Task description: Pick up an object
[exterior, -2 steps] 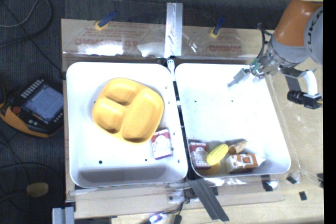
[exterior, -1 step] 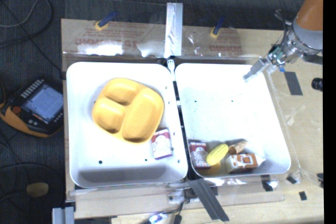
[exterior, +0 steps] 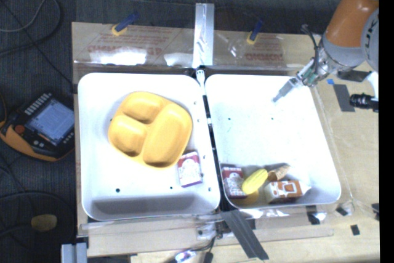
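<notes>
My gripper (exterior: 281,95) hangs over the back right part of the right bin (exterior: 271,126), pointing down and to the left, with nothing seen in it. Along that bin's front edge lie a yellow lemon-like object (exterior: 255,180), a red and white packet (exterior: 232,180) and an orange carton (exterior: 286,190). The left bin (exterior: 98,194) holds a large yellow three-lobed plastic piece (exterior: 149,127) and a small red and white carton (exterior: 189,169) near its front right corner.
A metal divider post (exterior: 204,34) stands behind the seam between the bins. A handheld pendant (exterior: 42,126) lies on the floor at the left. Clear plastic sheeting with blue clips (exterior: 125,23) covers the bench's back edge.
</notes>
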Robot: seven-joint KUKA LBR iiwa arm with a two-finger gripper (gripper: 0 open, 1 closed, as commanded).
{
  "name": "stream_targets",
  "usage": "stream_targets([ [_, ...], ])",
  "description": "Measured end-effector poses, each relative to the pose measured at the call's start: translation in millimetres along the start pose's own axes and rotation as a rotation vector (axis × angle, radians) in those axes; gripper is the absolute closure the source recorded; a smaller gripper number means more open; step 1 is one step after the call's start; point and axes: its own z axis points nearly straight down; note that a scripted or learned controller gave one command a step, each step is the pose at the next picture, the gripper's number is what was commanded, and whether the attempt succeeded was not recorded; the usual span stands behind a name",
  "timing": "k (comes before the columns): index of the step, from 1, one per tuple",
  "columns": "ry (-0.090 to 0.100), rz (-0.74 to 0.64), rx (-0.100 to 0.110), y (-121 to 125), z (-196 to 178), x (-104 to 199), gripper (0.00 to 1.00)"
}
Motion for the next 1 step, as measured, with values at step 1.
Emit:
stream_targets([
  [1,0.002,-0.235,0.0,5.1,69.2,21.9,0.0],
])
